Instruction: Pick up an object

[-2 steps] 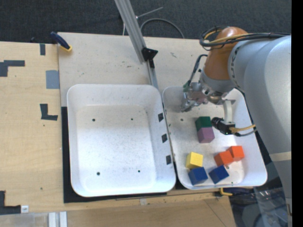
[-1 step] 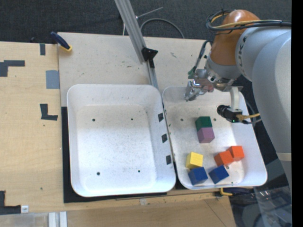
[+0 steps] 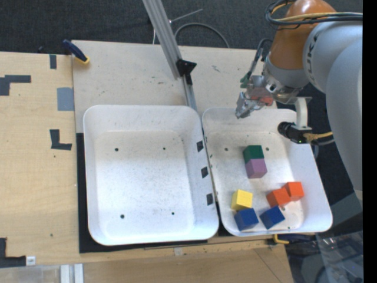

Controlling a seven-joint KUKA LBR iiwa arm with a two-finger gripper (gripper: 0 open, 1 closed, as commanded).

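Observation:
The right bin (image 3: pixel 221 175) holds several small blocks. A green block (image 3: pixel 254 152) sits against a purple one (image 3: pixel 256 168) near the bin's middle. Toward the front lie a yellow block (image 3: pixel 241 199), two blue blocks (image 3: pixel 246 219) (image 3: pixel 272 217) and two orange blocks (image 3: pixel 278 197) (image 3: pixel 294 190). My gripper (image 3: pixel 243 111) hangs over the far rim of the right bin, well behind the green block. Nothing shows between its fingers.
The left bin (image 3: pixel 94 158) sits beside the right one. A slanted metal pole (image 3: pixel 165 31) runs from the top down to the gap between the bins. A blue and yellow clamp (image 3: pixel 75 50) lies at the bench's far left corner.

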